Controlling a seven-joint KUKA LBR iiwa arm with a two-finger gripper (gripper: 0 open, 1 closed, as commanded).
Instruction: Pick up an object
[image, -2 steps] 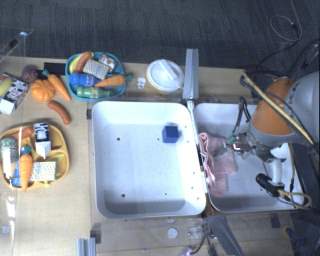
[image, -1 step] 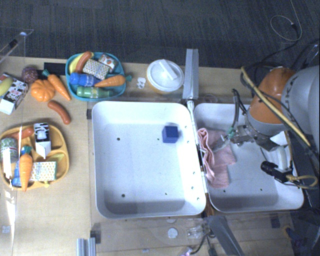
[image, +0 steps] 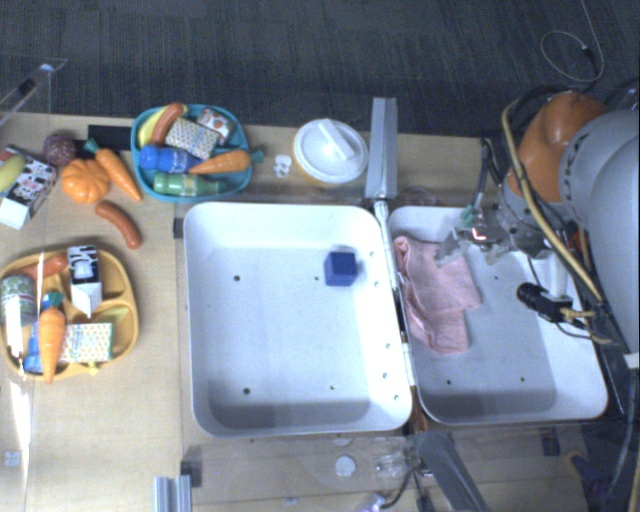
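We judge the main risk here to be a slipped or partial grasp: the pink cloth (image: 437, 292) lies crumpled and limp along the left side of the right bin (image: 520, 390), close against the wall it shares with the left bin (image: 280, 400), so a descent onto it could catch only a thin fold that pulls free, or could bump that wall. The blue block (image: 341, 267), the other candidate, sits alone in the upper right part of the left bin, well apart from the arm, which would have to cross the divider to reach it. The gripper (image: 478, 232) hangs at the upper edge of the right bin, just beside the cloth's top right corner; whether it touches the cloth we cannot tell. Its tip is small and blurred among cables, so we cannot tell how it is set, and we see nothing held in it.
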